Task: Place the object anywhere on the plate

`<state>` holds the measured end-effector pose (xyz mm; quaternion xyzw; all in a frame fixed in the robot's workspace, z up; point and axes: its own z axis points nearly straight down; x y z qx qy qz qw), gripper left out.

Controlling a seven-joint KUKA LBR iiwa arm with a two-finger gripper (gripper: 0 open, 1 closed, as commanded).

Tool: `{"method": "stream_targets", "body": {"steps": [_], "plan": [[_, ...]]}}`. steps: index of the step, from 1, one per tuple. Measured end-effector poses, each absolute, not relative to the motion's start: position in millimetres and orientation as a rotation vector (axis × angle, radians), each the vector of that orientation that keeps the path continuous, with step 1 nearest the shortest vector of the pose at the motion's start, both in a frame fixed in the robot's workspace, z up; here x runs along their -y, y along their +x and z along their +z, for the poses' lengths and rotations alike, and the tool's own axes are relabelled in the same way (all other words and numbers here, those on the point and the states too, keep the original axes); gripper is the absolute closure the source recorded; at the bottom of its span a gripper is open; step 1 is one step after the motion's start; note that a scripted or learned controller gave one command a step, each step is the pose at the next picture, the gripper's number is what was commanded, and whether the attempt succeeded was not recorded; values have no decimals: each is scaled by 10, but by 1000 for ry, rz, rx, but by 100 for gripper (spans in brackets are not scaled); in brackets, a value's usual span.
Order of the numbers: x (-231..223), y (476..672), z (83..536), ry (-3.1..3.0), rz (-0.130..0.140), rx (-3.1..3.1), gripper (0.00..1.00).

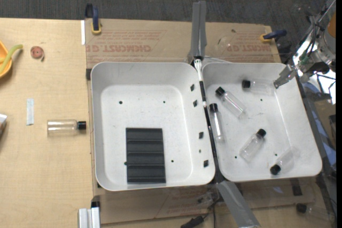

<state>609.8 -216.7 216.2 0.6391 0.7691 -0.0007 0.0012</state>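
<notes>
**Gripper at the right bin's rim**

Poised over the far right edge of the right bin (299,115): gripper (283,79), finger spread impossible to tell, nothing seen held. Scattered in that bin: five clear black-capped vials (230,100). In the left bin (107,115): black ridged plate (145,156). Beneath: wooden bench (43,168).

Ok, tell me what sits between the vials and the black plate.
The two bins' adjoining walls separate the clear vials in the right bin from the black ridged plate in the left bin. Nothing else visibly intervenes. The gripper is over the right bin's far edge.
</notes>
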Motion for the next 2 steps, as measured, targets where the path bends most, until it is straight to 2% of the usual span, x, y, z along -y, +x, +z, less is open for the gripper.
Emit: {"method": "stream_targets", "body": {"steps": [1,2], "plan": [[1295,6422,2596,2248,-2,-2193,0],[1938,6367,4026,2487,-5,-1919,0]]}}
